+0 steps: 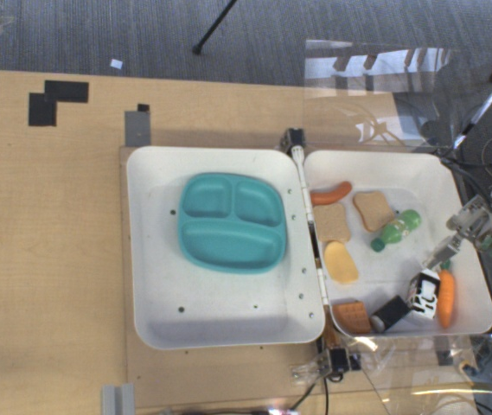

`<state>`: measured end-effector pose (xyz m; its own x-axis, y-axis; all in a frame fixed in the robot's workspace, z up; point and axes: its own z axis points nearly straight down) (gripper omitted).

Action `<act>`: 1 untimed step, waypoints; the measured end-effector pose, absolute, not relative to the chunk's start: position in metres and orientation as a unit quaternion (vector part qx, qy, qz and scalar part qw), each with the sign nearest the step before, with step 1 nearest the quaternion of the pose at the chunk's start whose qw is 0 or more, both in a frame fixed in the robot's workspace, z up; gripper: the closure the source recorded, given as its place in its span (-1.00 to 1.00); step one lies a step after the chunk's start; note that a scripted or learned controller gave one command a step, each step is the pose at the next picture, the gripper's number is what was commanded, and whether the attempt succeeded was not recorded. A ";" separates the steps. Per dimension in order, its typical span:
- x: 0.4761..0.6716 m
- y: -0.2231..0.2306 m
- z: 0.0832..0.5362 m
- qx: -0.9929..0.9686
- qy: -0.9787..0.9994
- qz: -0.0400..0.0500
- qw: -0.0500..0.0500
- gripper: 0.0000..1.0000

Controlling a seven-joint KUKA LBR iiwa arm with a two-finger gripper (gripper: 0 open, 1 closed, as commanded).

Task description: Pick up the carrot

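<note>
Grey carpet runs across the top of the view, with dark stand legs crossing it; below it, the tan wooden bench (55, 258) carries two shallow white bins side by side. A few black tape marks sit on the bench surface at upper left.

Left bin (155, 318): holds one teal divided plate (231, 222), three compartments, lying flat near the bin's middle.

Right bin (453, 180): holds a scatter of toy food. A sausage (330, 194) lies near the upper left corner. Just below it is a tan bread slice (331, 223), and a yellow piece (341, 263) lies below that. A second, toast-coloured slice (373, 209) lies to the right of the sausage, with a green bottle (396, 229) just beside it, tipped on its side. A brown waffle-like piece (351, 316) sits at the lower left edge, near a dark cylinder (390, 313). A black-and-white block (424, 292) lies next to that.

Carrot (445, 298): orange, lying roughly lengthwise near the bin's lower right corner, touching or just beside the black-and-white block.

Claw (449, 249): reaches in from the right over the right bin, above and close to the carrot. Nothing visible between its fingers; whether they are spread or pressed together I cannot tell at this resolution.
</note>
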<state>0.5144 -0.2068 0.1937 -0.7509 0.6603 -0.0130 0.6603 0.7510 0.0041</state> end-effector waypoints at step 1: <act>0.498 -0.205 0.132 0.114 0.994 0.000 0.007 -1.00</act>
